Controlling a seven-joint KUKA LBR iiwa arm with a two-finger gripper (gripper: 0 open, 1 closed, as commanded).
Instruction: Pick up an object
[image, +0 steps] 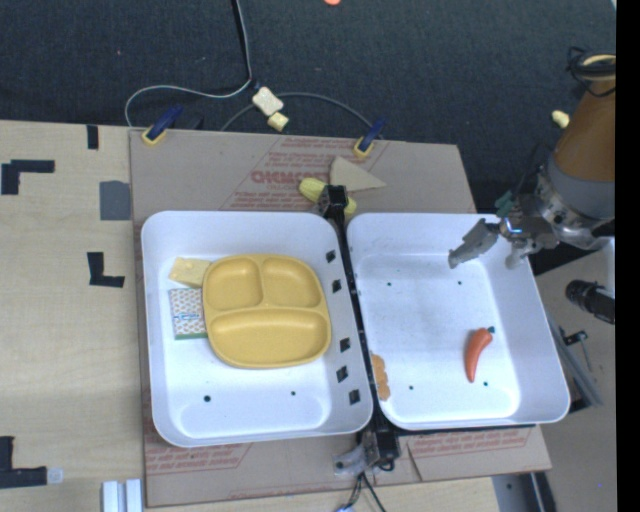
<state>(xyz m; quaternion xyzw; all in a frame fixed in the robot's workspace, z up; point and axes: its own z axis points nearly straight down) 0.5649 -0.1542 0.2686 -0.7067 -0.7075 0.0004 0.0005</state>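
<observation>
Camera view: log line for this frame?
gripper: open, above right bin far edge, nothing held | orange chili: lying in right bin | yellow divided plate: left bin

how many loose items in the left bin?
3: a yellow divided plate in the middle, a yellow wedge and a patterned sponge tucked at its left edge. More could be hidden under the plate.
</observation>
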